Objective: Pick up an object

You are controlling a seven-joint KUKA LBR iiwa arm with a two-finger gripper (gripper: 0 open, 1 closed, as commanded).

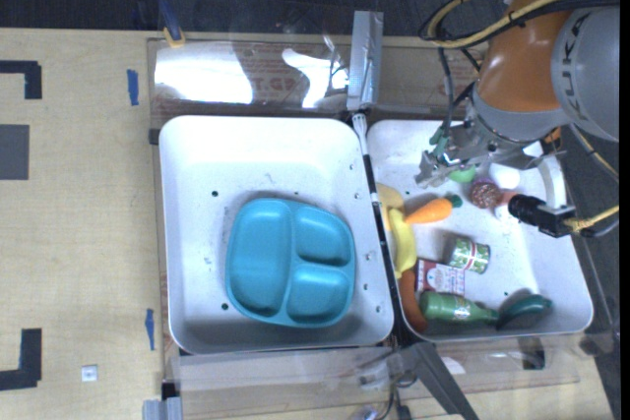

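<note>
While we scan across from the left, we meet the left bin (187, 211) first, which holds a blue divided tray (291, 261) lying flat near its middle, well apart from anything we want to lift. Past the shared wall comes the right bin (576, 295), where the pickable things crowd together. A banana (398, 231) lies along the left wall, and a toy carrot (431, 210) rests just beside it, pointing right. Below these sit a small can (467, 255), a red-labelled packet (443, 278), and a green bottle (455, 310) lying on its side, with a dark green piece (524, 310) touching its right end.

Above the carrot, the gripper (448, 160) hangs over the upper part of the right bin, close to a small green thing (463, 174) and a reddish-brown ball (484, 195). We see nothing lodged in it, and we cannot tell how wide it stands.

We judge the step in hand to be choosing and descending on a target. To do it well, we favour the carrot or the ball, since they are nearest and fairly free of neighbours. We should come straight down, centre the tool across the thing's narrow side, and keep away from the bin wall and the banana, since a nudge there could spoil the grasp.
</note>
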